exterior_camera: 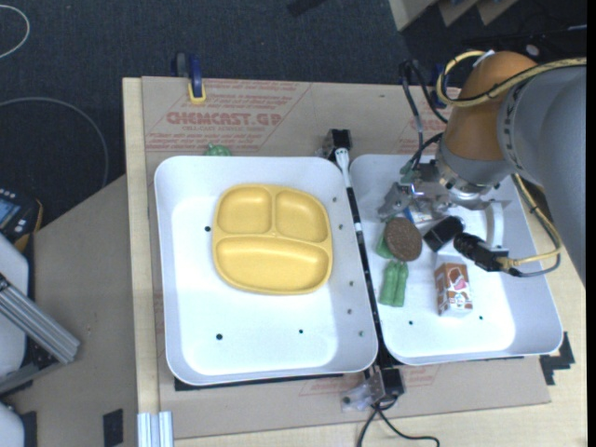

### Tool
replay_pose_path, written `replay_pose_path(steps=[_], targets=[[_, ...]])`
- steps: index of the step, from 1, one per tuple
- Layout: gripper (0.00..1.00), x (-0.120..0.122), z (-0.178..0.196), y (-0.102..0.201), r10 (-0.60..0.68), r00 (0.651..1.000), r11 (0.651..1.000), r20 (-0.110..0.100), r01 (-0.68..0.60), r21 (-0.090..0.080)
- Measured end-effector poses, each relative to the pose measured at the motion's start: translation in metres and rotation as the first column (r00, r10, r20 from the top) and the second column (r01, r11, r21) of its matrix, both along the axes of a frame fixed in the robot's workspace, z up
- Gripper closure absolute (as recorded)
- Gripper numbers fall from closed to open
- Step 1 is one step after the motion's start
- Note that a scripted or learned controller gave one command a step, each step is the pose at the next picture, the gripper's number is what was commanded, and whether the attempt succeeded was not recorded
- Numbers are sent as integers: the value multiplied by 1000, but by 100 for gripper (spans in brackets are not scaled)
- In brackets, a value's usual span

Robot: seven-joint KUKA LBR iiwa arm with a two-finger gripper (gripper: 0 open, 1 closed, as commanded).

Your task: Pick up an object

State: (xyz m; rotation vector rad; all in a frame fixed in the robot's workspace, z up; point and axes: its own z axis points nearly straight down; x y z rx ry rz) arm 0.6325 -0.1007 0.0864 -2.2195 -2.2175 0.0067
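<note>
No object is named, so the likeliest pick is judged by nearness: the brown disc (403, 238), which lies flat in the right bin (521, 329), close to its left wall. The gripper (410, 201) hangs just beyond the disc on the far side, low in the bin. From this slant I cannot tell whether it touches the disc. I also cannot tell whether the gripper is apart or together, because its metal parts blur into one cluster. Nothing can be seen held in it.

A small green scrap (385, 247) sits against the disc's left edge, and a longer green block (394, 284) lies just nearer the camera. A packet (453, 288) with brown and red print lies to the right, near the block but apart from it. That makes 4 loose things, all in the right bin. The arm (484, 128) comes in over the bin's far right corner.

The left bin (261, 343) holds 1 yellow plate (273, 240) with 3 compartments, well apart from the gripper.

The step in hand looks like the approach, with no grasp made yet. The next move calls for centring over the disc and coming down clear of the green scrap. A thin, flat thing like the disc gives little edge to grip, so a slip seems likely.
</note>
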Motion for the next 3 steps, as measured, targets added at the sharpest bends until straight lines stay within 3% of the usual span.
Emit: replay_pose_path(steps=[1, 2, 3], targets=[[0, -74, 101, 57, 4, 1000, 1000, -1, -4, 3], [0, -98, 101, 124, 8, 1000, 1000, 1, -8, 4], [0, -105, 98, 107, 0, 1000, 1000, 1, 0, 1]])
